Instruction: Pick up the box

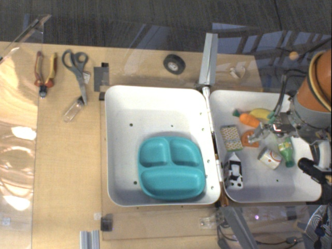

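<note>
The grey arm with its orange band [317, 90] stands highest toward the camera, reaching in from the right over the right-hand shallow white bin [306, 193]; part of it is cut off by the frame edge. Its tool [274, 128] hangs low among the clutter, and I cannot tell how far it is open or whether it has hold of anything, since the metal parts blur into the objects beneath.

The small white box [270, 158] lies tilted on the bin floor just below the tool, beside a green bottle-like item [286, 153]. Near them are an orange piece [249, 120], a yellow piece [260, 113] and a speckled tan square pad [231, 137]. A small black-and-white object [234, 173] sits at the bin's left wall; its shape is hard to make out.

The left-hand shallow white bin [124, 139] carries a teal three-compartment plastic tray [171, 167].

The wooden counter [62, 180] bears red-handled pliers [43, 71], grey-handled scissors [78, 69] and a black tape roll [174, 64]. Glare washes out its left side. Dark carpeted floor [155, 4] lies beyond.
</note>
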Available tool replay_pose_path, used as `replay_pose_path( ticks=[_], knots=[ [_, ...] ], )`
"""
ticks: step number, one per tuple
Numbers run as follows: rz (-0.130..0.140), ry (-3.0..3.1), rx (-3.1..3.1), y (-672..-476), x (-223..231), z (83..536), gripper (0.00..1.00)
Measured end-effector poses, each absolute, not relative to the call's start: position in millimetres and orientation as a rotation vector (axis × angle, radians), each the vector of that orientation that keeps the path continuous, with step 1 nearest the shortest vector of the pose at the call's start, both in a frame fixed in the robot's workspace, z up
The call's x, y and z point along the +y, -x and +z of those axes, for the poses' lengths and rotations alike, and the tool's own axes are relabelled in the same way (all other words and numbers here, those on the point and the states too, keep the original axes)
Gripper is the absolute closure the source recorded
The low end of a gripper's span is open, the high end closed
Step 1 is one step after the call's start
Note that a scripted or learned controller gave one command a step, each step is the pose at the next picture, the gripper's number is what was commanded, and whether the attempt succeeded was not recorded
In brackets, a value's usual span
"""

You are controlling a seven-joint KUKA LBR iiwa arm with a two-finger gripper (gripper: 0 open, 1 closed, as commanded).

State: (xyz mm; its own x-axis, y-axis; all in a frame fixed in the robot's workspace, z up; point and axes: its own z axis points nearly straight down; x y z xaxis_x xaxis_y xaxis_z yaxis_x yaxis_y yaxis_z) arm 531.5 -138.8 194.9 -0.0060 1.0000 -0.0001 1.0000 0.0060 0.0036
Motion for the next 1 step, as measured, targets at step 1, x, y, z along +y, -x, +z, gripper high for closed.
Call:
replay_pose_path(
  ticks=[1],
  knots=[
    [0.029, -2.383, 2.014, -567.2, -109.1, 105.8, 0.00]
  ],
)
